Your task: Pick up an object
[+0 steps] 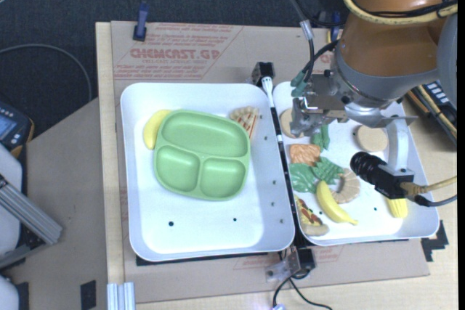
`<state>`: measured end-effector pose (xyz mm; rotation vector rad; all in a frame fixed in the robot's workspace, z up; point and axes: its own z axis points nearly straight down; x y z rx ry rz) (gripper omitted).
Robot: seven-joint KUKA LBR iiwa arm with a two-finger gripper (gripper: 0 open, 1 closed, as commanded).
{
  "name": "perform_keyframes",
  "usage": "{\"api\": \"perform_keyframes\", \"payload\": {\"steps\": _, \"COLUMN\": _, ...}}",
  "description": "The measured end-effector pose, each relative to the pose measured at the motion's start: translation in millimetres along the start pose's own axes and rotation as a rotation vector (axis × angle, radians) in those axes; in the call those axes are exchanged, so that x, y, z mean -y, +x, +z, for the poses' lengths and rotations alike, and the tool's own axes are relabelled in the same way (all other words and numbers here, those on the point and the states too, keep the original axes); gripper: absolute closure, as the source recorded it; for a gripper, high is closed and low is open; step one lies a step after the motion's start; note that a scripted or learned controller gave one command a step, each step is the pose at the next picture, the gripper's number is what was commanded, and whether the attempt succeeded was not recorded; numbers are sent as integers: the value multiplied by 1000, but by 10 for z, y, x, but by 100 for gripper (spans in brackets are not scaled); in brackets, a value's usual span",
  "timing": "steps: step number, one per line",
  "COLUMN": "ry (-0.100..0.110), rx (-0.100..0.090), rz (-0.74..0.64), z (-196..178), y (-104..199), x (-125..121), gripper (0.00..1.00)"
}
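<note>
here your gripper [314, 115] hangs low over the right bin's [425, 225] jumbled toy food, near the green leafy piece [320, 136]; whether it's grasping anything, you cannot tell.

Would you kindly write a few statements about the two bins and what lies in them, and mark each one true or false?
1. A green divided plate lies in the left bin. True.
2. The plate holds a pile of food. False: its compartments show nothing in them.
3. A banana lies in the right bin. True.
4. The arm reaches over the left bin. False: it hangs over the right bin.
5. A yellow piece lies beside the plate's left edge. True.
6. The right bin holds a single item. False: it holds several toy foods.
</note>
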<state>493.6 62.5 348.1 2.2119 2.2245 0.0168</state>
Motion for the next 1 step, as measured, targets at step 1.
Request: {"api": "perform_keyframes", "payload": {"steps": 1, "ry": -3, "rx": 0, "rz": -1, "z": -1021, "y": 413, "x": 128, "gripper": 100}}
